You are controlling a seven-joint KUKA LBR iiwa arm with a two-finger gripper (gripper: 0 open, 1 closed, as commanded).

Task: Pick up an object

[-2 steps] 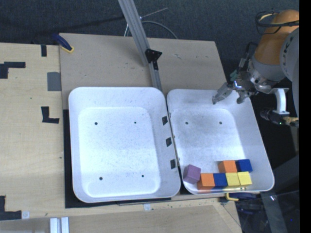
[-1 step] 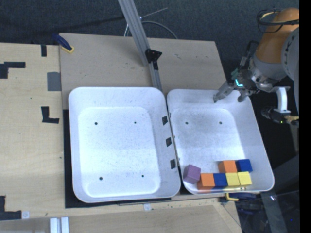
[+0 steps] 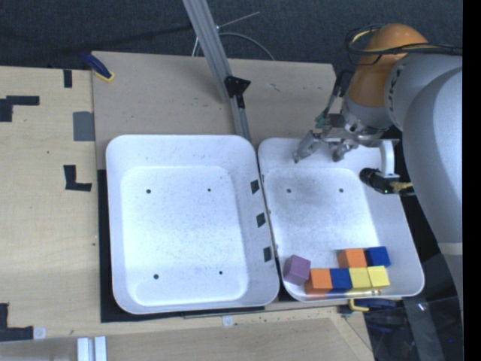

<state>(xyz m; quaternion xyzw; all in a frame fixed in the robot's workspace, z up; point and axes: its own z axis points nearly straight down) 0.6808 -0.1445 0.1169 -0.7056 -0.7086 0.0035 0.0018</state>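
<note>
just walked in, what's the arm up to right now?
The KUKA arm reaches in from the right, its claw over the far rim of the right bin, with nothing between its fingers. The blocks sit clustered at that bin's near edge: a purple block, two orange blocks, two blue blocks and two yellow blocks. The claw is well away from them, so no pick has happened yet. The left bin is beside it.
</note>
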